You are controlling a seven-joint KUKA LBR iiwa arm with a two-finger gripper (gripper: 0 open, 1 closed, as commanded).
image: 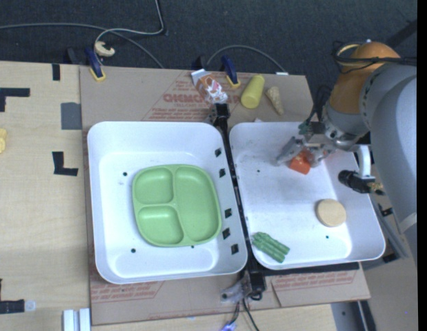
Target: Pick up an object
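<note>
Hand point(301, 155), fingers spread astride the orange block point(301, 163) at right-center, should descend squarely before closing.

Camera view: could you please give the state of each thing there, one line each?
Gripper: low in the right bin, over the orange object.
Green divided plate: flat in the left bin.
Round tan piece: lying loose.
Green bean piece: at the bin's near edge.
</note>
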